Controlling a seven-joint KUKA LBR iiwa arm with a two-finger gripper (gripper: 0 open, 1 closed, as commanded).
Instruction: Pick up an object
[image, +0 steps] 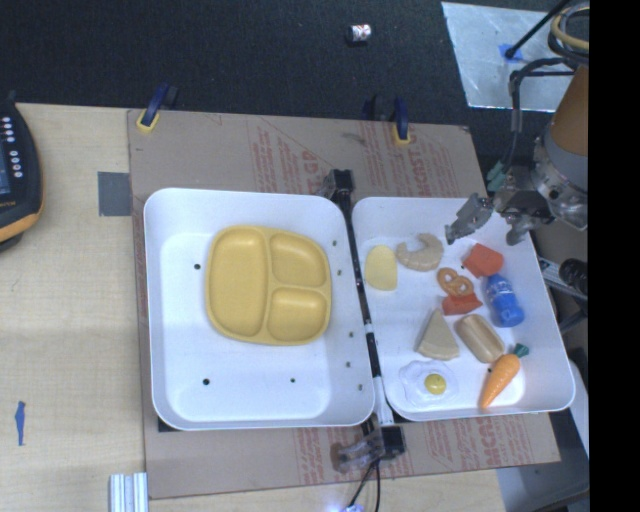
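The right bin holds several toy foods: a pale yellow slice, a beige croissant, a red piece, a pretzel, a blue bottle, a tan wedge, a hot dog bun, a carrot and a fried egg. My gripper hangs over the bin's upper right, just above the red piece. Its two fingers are spread apart, with nothing between them.
The left bin holds a yellow divided plate. Both bins rest on a cardboard sheet clamped to the bench. A black and orange device lies at the far left edge.
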